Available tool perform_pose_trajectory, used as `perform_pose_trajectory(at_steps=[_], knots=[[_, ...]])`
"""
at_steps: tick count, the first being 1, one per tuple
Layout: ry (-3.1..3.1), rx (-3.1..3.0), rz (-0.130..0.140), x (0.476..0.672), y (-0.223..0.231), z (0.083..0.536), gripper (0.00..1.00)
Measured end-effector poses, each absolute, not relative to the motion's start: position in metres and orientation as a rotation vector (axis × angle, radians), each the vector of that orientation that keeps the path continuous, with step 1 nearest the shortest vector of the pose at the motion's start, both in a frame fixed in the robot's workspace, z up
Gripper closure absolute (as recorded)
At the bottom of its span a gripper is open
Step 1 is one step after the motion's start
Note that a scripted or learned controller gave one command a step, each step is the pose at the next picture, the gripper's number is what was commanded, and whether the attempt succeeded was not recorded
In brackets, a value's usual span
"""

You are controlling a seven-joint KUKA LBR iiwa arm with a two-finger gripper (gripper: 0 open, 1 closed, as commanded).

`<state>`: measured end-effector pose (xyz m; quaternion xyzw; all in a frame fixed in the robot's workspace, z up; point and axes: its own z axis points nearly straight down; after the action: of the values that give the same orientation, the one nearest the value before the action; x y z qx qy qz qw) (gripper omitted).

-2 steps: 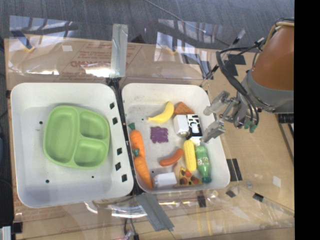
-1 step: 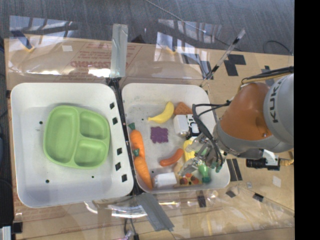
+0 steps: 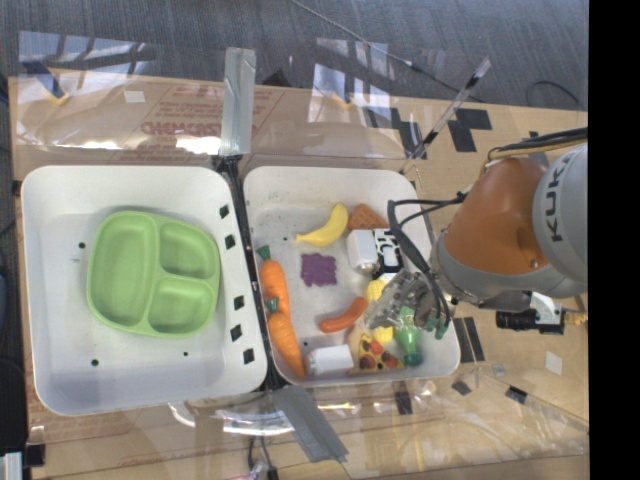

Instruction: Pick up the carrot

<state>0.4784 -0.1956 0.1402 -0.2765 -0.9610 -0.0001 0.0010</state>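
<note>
Looking down on the bench, we see two shallow white bins side by side. The left bin [image 3: 50,268] holds a green divided plate [image 3: 153,272]. The right bin [image 3: 300,183] is crowded with toy food. Against its left wall lies a carrot [image 3: 273,285], with a second carrot [image 3: 285,343] just below it, both well apart from the gripper [image 3: 405,303]. A yellow banana [image 3: 326,228] rests near the top of the bin, a purple piece [image 3: 319,269] sits at its centre, and an orange-red sausage [image 3: 343,316] lies below that. A white block [image 3: 330,358] sits near the bottom wall.

The grey arm [image 3: 500,233] with its orange band reaches in from the right, its gripper low over a jumble of small coloured toys [image 3: 385,348] at the bin's lower right corner. We cannot tell how the tool is set, nor whether it grasps anything; no carrot is in it.
</note>
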Motion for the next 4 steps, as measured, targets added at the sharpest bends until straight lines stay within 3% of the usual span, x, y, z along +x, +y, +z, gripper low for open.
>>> perform_pose_trajectory(at_steps=[1,2,3,4], knots=[[-3.078,-0.656,0.002,0.56,-0.211,0.222,1.0],[-3.15,0.031,0.007,0.541,-0.21,0.332,1.0],[-3.078,0.648,0.004,0.557,-0.209,0.354,1.0],[-2.911,1.18,-0.001,0.528,-0.21,0.346,1.0]])
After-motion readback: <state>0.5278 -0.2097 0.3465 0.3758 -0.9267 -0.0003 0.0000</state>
